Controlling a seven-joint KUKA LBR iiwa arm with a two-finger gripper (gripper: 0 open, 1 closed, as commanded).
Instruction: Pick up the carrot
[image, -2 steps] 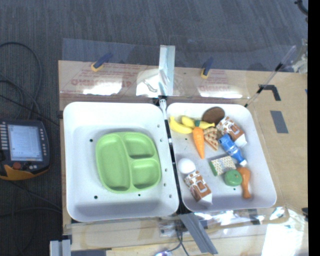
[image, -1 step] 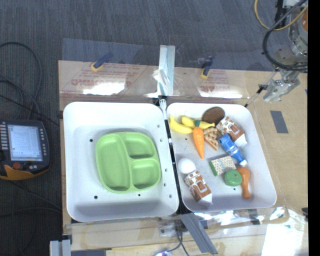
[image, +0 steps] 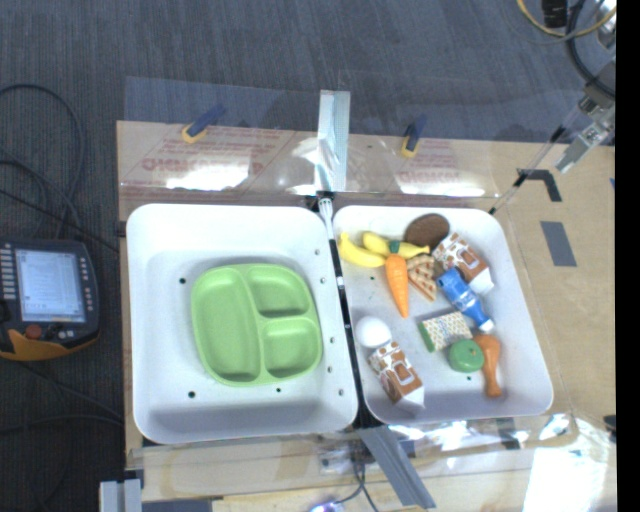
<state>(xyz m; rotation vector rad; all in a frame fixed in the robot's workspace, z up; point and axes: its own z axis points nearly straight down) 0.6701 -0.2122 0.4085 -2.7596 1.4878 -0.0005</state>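
**A:** Start at the gripper (image: 588, 140). Where is it?

**B:** At the bench's 2 o'clock edge, well apart from both bins. It's small and washed out up there, so I can't tell whether it is open or closed. Nothing shows in its grasp.

**A:** And the carrot (image: 398, 283)?

**B:** In the right bin (image: 520, 300), toward that bin's 10 o'clock. It lies flat with the thick end at 12 and the tip at 6. It's a smooth orange cone and looks like hard, glossy plastic.

**A:** What could spoil the pick?

**B:** Crowding, I'd judge. The yellow banana (image: 362, 248) sits just beside its top at 11 o'clock. A ridged waffle piece (image: 424, 275) seems to touch it at 3 o'clock. A descent slightly off line could land on either neighbour or grab it along with the carrot.

**A:** Anything from the shape itself?

**B:** The taper. A squeeze near the thin end would likely push a slick cone out sideways, so the thicker upper half looks safer. The bin's left wall is also near at 9 o'clock, which leaves little room on that side.

**A:** Further out?

**B:** A round white egg (image: 374, 332) lies near the tip at 7 o'clock. In the left bin (image: 150, 300) rests a matte green tray (image: 258, 322) with compartments, no trouble there.
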